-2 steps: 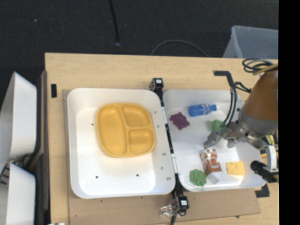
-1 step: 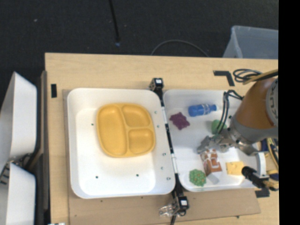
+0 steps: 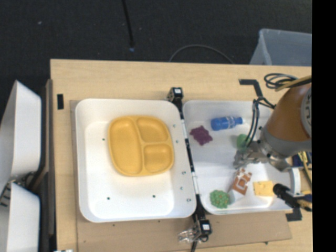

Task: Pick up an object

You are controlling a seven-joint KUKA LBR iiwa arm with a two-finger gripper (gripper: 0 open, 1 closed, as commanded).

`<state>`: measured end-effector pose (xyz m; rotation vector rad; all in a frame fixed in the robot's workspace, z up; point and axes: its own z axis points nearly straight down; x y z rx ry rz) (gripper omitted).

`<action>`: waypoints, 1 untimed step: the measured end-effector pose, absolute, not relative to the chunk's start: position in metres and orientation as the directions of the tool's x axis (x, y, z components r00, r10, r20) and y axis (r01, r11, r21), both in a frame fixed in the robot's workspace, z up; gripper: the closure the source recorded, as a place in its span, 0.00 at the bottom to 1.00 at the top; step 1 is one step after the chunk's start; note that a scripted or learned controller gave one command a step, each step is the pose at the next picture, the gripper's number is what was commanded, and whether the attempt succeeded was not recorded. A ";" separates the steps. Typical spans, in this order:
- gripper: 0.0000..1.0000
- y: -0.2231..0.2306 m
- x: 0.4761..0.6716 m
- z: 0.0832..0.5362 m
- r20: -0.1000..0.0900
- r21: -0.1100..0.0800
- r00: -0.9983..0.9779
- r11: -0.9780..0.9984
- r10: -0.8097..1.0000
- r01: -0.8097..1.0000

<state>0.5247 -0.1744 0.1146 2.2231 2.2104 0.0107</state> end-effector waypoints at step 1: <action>1.00 -0.169 0.519 0.164 -0.002 0.006 -0.003 0.003 1.000 1.000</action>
